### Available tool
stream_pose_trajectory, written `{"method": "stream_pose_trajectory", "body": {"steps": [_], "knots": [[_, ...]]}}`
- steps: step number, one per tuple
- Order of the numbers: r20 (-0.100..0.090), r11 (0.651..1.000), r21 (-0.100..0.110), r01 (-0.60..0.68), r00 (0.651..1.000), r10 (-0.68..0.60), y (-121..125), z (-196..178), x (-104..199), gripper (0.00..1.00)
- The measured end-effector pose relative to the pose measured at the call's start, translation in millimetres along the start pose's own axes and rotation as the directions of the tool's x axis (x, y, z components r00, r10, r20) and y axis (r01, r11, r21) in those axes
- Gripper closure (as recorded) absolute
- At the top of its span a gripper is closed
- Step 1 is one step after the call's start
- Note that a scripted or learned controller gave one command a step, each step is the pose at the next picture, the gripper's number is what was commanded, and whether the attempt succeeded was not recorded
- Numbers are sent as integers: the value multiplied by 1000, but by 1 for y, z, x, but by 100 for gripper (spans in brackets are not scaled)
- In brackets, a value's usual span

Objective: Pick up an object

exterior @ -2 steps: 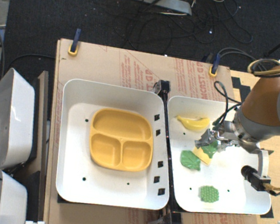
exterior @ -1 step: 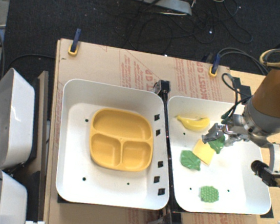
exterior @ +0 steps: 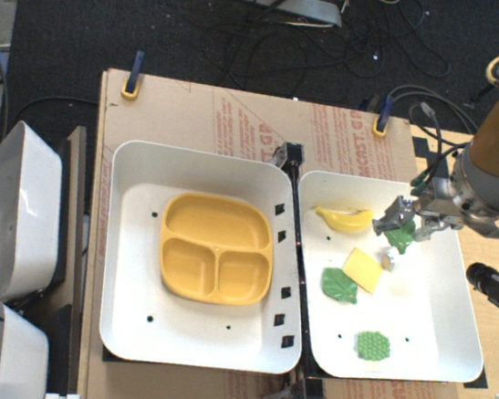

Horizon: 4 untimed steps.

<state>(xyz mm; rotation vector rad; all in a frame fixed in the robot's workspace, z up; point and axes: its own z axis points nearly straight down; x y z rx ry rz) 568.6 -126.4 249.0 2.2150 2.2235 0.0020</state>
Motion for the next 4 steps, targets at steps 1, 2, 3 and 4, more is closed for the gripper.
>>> {"method": "stream_pose_trajectory", "body": {"steps": [1, 2, 3, 4], "knots": [[-1, 1000, 4, 1, 1000, -1, 0, 6, 45, 100], [-1, 1000, 2, 1, 1000, -1, 11, 0, 97, 100], [-1, 1000, 4, 2, 1000, -2, 22, 15, 143, 100], [-1, 1000, 3, 3, 1000, -3, 27, 25, 190, 100]]}}
